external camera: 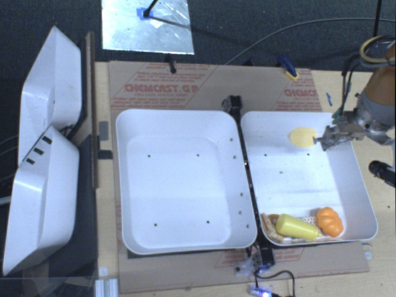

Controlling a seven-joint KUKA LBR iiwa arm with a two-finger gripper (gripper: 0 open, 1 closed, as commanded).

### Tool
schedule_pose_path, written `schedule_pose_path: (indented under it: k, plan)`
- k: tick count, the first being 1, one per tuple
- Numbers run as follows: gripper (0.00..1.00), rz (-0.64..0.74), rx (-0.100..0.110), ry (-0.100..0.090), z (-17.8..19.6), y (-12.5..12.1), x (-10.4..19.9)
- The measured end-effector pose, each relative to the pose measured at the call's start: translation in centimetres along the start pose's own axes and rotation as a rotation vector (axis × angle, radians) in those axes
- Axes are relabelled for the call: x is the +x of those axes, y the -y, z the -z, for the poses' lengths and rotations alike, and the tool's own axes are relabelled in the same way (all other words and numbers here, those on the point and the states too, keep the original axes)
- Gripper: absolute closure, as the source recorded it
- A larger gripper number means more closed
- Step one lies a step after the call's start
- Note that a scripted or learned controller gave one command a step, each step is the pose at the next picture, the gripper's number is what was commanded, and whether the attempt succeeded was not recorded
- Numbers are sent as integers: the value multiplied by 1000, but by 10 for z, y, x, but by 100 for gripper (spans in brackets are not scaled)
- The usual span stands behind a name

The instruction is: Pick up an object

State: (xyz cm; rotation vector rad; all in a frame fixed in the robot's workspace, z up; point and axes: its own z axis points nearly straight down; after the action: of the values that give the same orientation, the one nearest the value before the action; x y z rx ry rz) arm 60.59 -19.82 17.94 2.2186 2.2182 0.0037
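A yellow bottle (297, 226) and an orange pumpkin toy (330, 221) lie at the near edge of the right bin (309, 178). Farther back, the gripper (326, 141) sits right beside a pale yellow piece (302, 137), probably aiming to grab it. I cannot tell its grip.

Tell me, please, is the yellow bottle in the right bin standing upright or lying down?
Lying down. The yellow bottle rests on its side along the right bin's near wall, beside the orange object.
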Motion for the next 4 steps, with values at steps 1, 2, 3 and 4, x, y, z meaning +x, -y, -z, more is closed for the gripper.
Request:
schedule_pose_path:
  k: [1, 2, 3, 4]
  plan:
    - [100, 1, 2, -1, 27, -1, 0]
    - [100, 4, 4, -2, 22, 3, 48]
    - [100, 5, 4, -3, 20, 18, 107]
    - [100, 5, 5, -3, 15, 28, 163]
